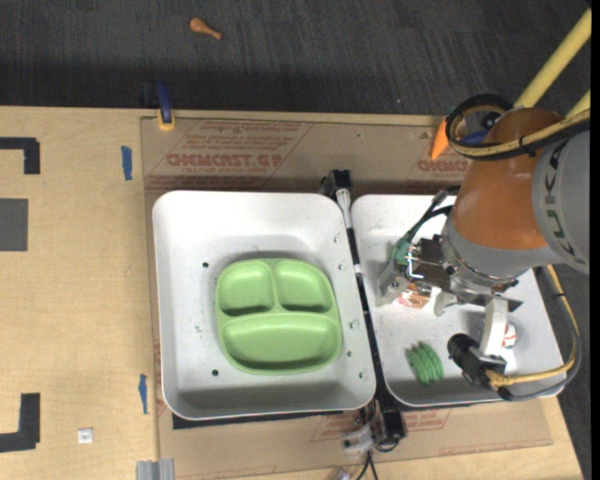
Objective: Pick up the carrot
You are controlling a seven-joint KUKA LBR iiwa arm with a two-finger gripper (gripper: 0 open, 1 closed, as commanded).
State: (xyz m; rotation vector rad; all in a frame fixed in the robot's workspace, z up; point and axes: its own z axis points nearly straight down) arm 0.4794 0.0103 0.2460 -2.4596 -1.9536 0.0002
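Observation:
My gripper [413, 287] hangs low over the left half of the right bin [394, 217], under the grey and orange wrist. A small orange-pink thing [412, 300], possibly the carrot, lies right at the fingertips. The wrist and its hardware hide much of it, and whether it is gripped is hidden. A green ridged item [426, 363] rests on the bin floor below the gripper, toward the front edge.
The left bin [178, 225] holds a green divided plate [277, 314]. A black divider [356, 272] runs between the two bins. A white and red object [509, 334] shows at the right bin's right side. A small orange thing [204, 28] lies on the dark floor beyond the bench.

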